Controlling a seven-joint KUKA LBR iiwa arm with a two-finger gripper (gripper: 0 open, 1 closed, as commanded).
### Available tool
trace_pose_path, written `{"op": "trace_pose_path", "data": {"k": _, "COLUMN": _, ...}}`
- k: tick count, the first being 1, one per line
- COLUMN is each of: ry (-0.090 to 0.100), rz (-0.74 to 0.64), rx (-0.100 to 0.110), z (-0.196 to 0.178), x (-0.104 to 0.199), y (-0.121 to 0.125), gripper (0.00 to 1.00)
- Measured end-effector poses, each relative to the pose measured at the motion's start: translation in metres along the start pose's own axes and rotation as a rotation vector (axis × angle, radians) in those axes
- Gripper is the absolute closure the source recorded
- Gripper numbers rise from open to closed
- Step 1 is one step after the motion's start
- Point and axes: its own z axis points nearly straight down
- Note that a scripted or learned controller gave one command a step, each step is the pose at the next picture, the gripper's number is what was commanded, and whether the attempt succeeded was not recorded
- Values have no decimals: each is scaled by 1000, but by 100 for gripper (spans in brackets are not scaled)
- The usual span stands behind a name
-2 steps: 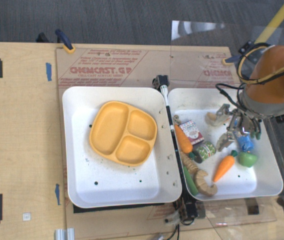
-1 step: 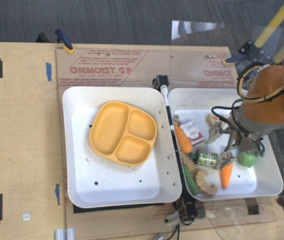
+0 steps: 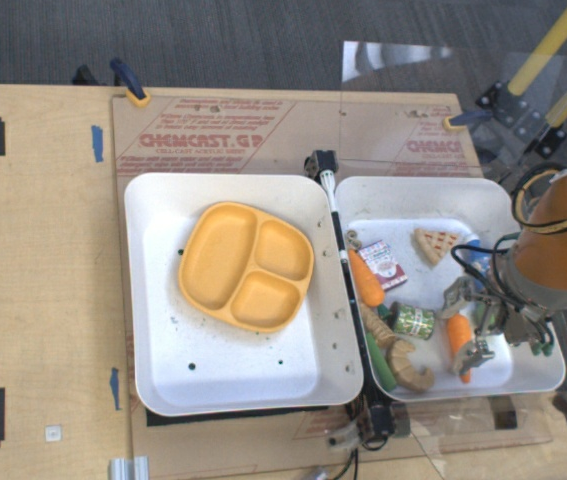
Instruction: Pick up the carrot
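Two orange carrots lie in the right bin (image 3: pixel 433 196). A long carrot (image 3: pixel 366 280) rests along the bin's left wall. A shorter carrot (image 3: pixel 460 334) lies towards the right side, directly under my gripper (image 3: pixel 468 325). The gripper is low in the bin and open, with one grey finger (image 3: pixel 456 294) above the short carrot and the other (image 3: pixel 480 352) at its lower right. The carrot sits between them on the bin floor. The arm's orange band (image 3: pixel 561 233) covers the bin's right edge.
The right bin also holds a tan wedge (image 3: pixel 436 245), a red-and-white packet (image 3: pixel 385 264), a green can (image 3: pixel 415 321), a tan lump (image 3: pixel 405 356) and a green piece (image 3: pixel 381 368). A yellow divided plate (image 3: pixel 246 265) sits in the left bin (image 3: pixel 153 348).
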Motion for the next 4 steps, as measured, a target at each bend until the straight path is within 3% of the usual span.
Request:
{"op": "trace_pose_path", "data": {"k": 1, "ry": -16, "rz": -2, "rx": 4, "z": -13, "x": -5, "y": 0, "gripper": 100}}
{"op": "trace_pose_path", "data": {"k": 2, "ry": -14, "rz": -2, "rx": 3, "z": -12, "x": -5, "y": 1, "gripper": 0}}
{"op": "trace_pose_path", "data": {"k": 3, "ry": -3, "rz": 132, "rx": -1, "z": 1, "x": 5, "y": -48, "gripper": 0}}
{"op": "trace_pose_path", "data": {"k": 4, "ry": -3, "rz": 495, "rx": 4, "z": -169, "x": 4, "y": -49, "gripper": 0}}
